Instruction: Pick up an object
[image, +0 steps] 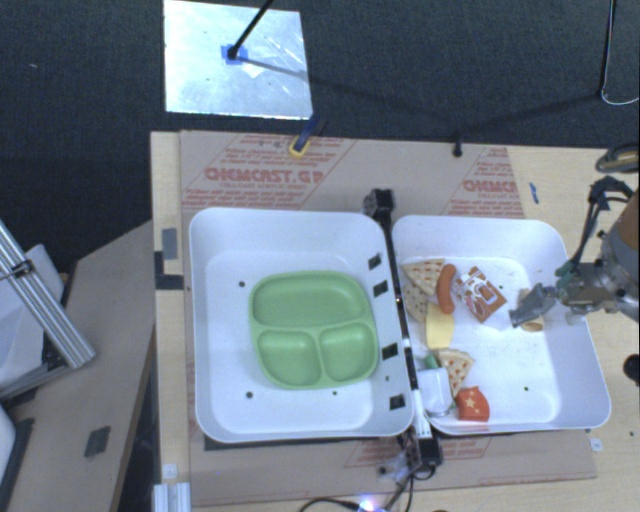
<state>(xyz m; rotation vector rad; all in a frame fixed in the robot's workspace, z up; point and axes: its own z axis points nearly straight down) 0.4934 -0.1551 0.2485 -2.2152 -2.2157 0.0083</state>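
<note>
My gripper hangs low over the right part of the right bin, its grey arm reaching in from the right edge. A small tan object lies just beneath it, partly hidden. To its left lie a red and white carton, an orange sausage, a tan waffle slice, a yellow cheese piece, a triangular sandwich piece and a red fruit. Whether the gripper touches the tan object cannot be told.
The left bin holds a green divided plate. A black hinge strip runs between the bins. A small white block sits at the right bin's near left corner. Cardboard lies under both bins.
</note>
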